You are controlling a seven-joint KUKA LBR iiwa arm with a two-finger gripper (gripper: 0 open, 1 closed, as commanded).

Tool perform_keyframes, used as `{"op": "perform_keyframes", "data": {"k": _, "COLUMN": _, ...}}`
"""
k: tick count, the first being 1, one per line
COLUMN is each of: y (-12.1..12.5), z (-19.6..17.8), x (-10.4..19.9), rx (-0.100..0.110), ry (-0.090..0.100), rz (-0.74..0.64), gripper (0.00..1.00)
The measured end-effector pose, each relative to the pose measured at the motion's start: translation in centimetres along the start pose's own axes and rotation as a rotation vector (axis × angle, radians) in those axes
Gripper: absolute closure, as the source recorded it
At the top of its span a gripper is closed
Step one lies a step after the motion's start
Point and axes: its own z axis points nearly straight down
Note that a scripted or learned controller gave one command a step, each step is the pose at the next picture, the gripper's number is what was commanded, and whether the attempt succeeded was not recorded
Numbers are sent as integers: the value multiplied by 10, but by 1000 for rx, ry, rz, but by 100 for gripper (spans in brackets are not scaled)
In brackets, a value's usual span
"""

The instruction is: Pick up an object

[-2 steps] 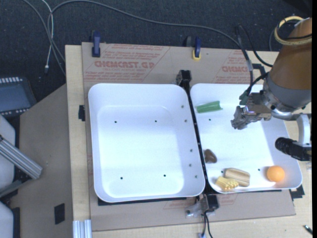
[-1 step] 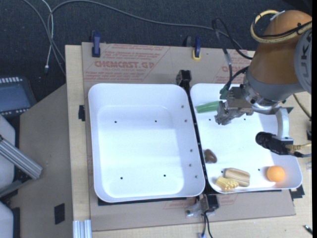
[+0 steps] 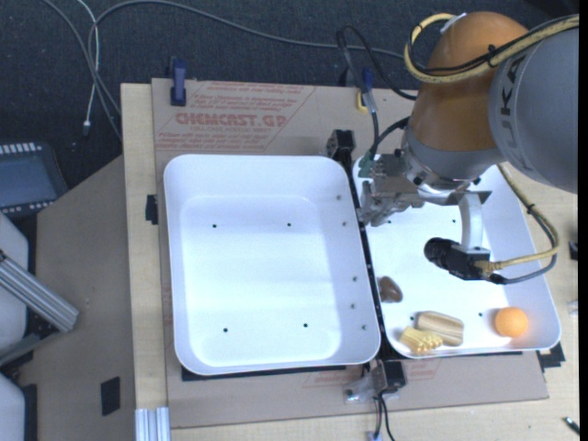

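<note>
Gripper [image 3: 381, 205] hangs at the right bin's [image 3: 524, 209] upper-left; its grasp state I cannot tell. Orange ball [image 3: 512, 322] looks light, smooth, prone to roll: pinch across its middle.

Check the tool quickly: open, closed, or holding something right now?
Tool: cannot be told. It sits at the right bin's upper left, by the divider, apart from the brown piece, bread roll, corn and orange ball.
</note>
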Motion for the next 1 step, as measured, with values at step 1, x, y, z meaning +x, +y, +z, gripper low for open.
{"op": "perform_keyframes", "data": {"k": 1, "y": 20, "z": 11, "x": 37, "rx": 0, "ry": -1, "rz": 2, "gripper": 100}}
